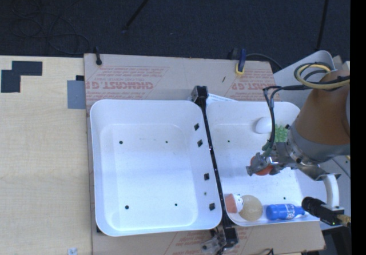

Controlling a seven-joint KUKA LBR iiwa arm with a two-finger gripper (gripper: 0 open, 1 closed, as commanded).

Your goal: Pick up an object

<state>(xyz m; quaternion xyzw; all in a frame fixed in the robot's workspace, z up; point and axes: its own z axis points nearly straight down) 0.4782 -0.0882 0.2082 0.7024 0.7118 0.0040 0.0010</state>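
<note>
Nearest, along the near wall of the right bin (234,134), a blue bottle (283,211) lies on its side, its long axis running along that wall and its paler end toward the bin's near right corner. Just left of it sits a cream ball (251,208), and touching the ball's left side is a small orange-and-white object (231,202), close to the near left corner. Farther in, around the middle of the bin's right half, my gripper (259,167) hangs low over the floor with a small red-orange object (262,171) right at its tip. I cannot tell whether my gripper is wide or closed, nor whether it grips that piece. So little of the piece shows that I cannot read its long axis or which way it points. Beyond my wrist a green object (281,133) sits near the right wall, and a white rounded object (262,125) lies just left of it, toward the far wall. The left bin (148,168) stands alongside, wall against wall, both on a cardboard sheet (143,79).
</note>
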